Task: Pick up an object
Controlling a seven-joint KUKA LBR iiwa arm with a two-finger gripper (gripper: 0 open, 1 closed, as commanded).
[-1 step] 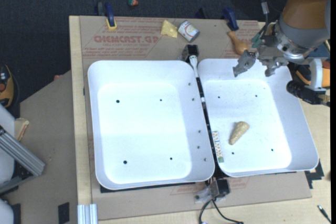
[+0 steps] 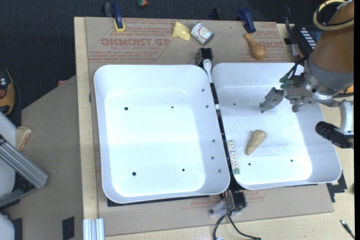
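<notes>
Lying in the right bin (image 2: 315, 168) toward its near half, the tan piece (image 2: 255, 141) sits at about seven o'clock from the hand (image 2: 271, 102), well apart, long axis running roughly one to seven; hand seemingly apart, gripping nothing.

Two bins sit side by side on the bench (image 2: 84, 121), their inner walls touching along the middle. The left bin (image 2: 107, 121) holds nothing on its floor. In the right bin (image 2: 320, 168), a small elongated object (image 2: 255, 141) lies tilted near the front, closer to the bin's left wall than its right. The gripper (image 2: 271, 101) hangs over the right bin's middle, behind the object and apart from it. Behind both bins, along the bench's far edge, lie a wedge-shaped piece (image 2: 181, 31), a small can (image 2: 202, 33) just beside it, and a pear-shaped thing (image 2: 255, 46) further right.
</notes>
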